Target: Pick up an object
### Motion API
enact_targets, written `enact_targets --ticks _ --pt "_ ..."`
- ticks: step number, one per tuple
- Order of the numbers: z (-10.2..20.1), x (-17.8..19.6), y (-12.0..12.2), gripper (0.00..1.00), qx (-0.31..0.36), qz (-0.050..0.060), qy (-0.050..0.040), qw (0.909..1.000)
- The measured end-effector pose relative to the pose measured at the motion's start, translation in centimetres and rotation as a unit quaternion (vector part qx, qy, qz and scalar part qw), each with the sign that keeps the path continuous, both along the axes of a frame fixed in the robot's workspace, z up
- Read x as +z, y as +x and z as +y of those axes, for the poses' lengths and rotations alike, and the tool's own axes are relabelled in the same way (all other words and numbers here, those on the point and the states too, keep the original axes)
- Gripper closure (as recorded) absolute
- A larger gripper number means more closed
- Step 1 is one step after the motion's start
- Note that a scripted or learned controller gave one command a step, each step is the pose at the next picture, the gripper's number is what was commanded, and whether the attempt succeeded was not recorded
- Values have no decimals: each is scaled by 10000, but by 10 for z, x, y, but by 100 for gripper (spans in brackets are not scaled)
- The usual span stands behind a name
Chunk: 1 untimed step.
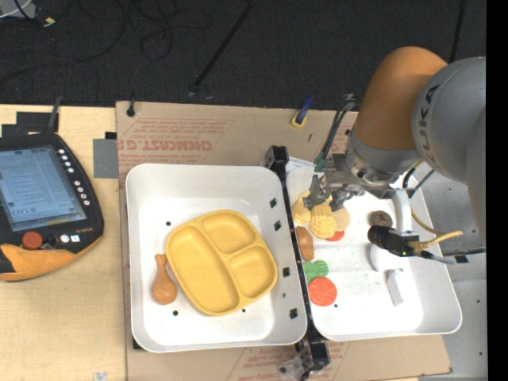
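Note:
My gripper [328,198] hangs over the back left part of the right bin [429,312]. Its fingers are open and point down at a yellow knobbly toy [321,224] that lies just below them. Nothing sits between the fingers. A red piece [337,234] peeks out beside the yellow toy. Nearer the front lie a green toy [317,269] and an orange-red disc [322,292]. A small pale grey piece [394,286] rests to the right, and a little brown object [381,218] lies behind it.
The left bin [143,189] holds a yellow divided plate [220,260] and a brown drumstick toy [163,282]. A brown oval toy [305,243] lies against the divider between the bins. A tablet-like pendant [44,197] lies on the bench at far left.

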<state>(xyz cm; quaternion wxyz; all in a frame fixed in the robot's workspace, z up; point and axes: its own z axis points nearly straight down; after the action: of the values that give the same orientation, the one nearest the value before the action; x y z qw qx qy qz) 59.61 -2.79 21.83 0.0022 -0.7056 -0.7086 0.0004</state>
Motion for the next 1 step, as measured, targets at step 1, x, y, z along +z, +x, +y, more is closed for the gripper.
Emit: enact_targets --ticks 1 --pt "43 2 12 100 -2 -13 -3 10000"
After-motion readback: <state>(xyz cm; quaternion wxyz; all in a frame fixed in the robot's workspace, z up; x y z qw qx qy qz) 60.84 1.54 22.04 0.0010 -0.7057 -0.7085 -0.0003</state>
